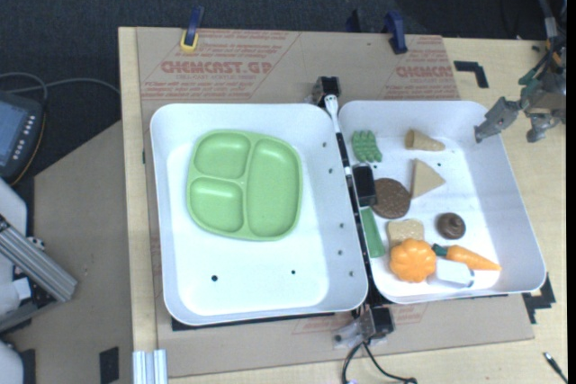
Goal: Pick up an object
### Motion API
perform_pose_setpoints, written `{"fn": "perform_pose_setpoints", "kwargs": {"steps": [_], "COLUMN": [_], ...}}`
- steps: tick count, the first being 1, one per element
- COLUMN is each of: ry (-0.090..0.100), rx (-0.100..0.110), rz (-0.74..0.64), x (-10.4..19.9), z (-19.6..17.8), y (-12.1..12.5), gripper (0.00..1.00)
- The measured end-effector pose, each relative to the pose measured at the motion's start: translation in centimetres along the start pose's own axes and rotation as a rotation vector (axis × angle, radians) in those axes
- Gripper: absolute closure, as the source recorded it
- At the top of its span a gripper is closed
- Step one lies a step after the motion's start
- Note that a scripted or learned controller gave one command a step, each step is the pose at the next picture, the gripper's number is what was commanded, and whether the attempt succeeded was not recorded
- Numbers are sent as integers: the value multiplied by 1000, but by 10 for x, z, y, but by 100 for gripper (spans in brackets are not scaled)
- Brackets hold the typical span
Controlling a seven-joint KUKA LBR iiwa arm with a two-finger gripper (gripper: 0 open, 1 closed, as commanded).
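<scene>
Beside the right bin point(504, 193), just past its upper right corner, the gripper point(517, 123) hangs with its two fingers spread apart and nothing between them. Within that bin: a green ridged piece point(364, 146) at the upper left, two tan wedges point(423, 140) point(427, 178) right of it, a brown disc point(391, 198) mid-left, a chocolate doughnut point(450, 226), a cracker point(405, 231), an orange pumpkin point(412, 261) and a carrot point(468, 258) along the near edge. Left of that bin, touching it, the left bin point(180, 283) holds a green divided plate point(245, 184).
</scene>
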State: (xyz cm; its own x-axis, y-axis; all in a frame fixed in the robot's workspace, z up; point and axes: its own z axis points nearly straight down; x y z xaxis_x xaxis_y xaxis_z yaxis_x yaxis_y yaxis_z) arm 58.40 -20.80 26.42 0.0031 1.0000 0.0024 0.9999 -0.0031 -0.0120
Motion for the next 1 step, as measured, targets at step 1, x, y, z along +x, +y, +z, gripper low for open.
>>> {"fn": "perform_pose_setpoints", "kwargs": {"steps": [1], "ry": [-3], "rx": [-13], "rz": [-3], "x": [1], "z": [-7], "y": [2], "gripper": [0]}}
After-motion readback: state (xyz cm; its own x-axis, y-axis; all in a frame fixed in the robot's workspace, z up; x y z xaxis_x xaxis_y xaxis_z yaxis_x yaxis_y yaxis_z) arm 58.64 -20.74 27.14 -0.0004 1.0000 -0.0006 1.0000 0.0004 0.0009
